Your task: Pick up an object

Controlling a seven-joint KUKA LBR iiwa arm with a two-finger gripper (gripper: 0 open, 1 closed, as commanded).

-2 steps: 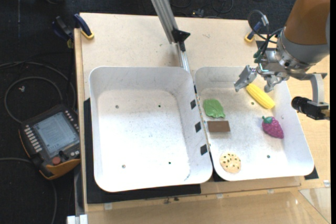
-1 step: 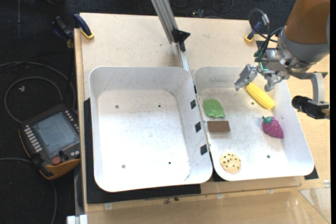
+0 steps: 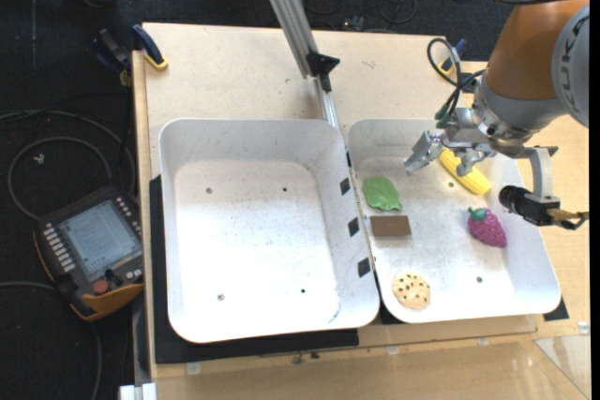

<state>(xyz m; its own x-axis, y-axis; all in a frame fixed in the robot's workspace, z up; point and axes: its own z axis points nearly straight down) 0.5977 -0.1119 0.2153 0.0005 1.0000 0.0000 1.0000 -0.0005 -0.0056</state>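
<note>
**Arm over right bin, five items in it**

The tabletop (image 3: 244, 70) is seen filling the frame centre, light wood. Two white bins are set on it side by side: the left bin (image 3: 178, 201) at centre-left, the right bin (image 3: 534, 286) at centre-right. The arm (image 3: 534, 51) is seen entering from the upper right, orange band above the wrist. The tool (image 3: 433, 150) is held over the upper part of the right bin, pointing toward frame left, just beside the yellow corn (image 3: 469, 175); whether it is released or clenched cannot be told, and nothing is seen grasped.

All items are found in the right bin. The corn lies at upper right, partly covered by the wrist. A purple grape bunch (image 3: 487, 228) lies right of centre. A green leaf (image 3: 382, 193) is placed near the left wall, with a brown block (image 3: 390, 226) just below it. A round cookie (image 3: 411, 290) lies at lower left.
</note>
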